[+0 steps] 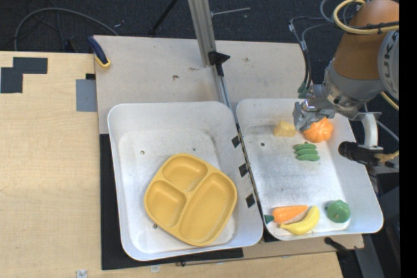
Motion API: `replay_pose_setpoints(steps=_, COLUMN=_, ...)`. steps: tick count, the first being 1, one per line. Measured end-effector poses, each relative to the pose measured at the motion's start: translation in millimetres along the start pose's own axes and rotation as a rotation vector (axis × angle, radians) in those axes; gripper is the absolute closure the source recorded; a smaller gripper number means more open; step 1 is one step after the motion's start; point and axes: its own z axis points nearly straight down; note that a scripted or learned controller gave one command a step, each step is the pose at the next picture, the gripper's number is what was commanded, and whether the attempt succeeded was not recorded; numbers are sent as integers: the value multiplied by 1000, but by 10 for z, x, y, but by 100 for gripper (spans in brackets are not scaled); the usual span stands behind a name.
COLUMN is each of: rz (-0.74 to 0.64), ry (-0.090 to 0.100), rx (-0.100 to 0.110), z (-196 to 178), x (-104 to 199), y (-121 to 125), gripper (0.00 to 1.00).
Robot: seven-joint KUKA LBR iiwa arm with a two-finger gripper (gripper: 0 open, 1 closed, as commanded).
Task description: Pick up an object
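No legible text, label, brand, number or sign anywhere. Only a cut-off fragment of dark lettering on the arm's grey housing [391, 62] at the right edge, too partial to read.

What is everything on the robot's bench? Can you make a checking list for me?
Surface: two white bins side by side, left bin, right bin.
Job's things: orange fruit, pale yellow piece, green pod, carrot, banana, green round toy, all in the right bin.
Clutter: yellow divided tray in the left bin.
Grippers: gripper right at the orange fruit.
Cables: yellow hose on the arm; black cables on the floor.
Surroundings: metal post, wooden table.
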Motion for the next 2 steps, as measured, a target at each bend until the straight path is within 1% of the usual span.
replay_pose_setpoints(steps=1, rz=-4, ry=3, rx=7, z=77, x=521, y=-34, gripper=100)
replay_pose_setpoints(steps=2, rz=-5, ry=3, rx=6, z=31, x=1076, y=-51, gripper=100)
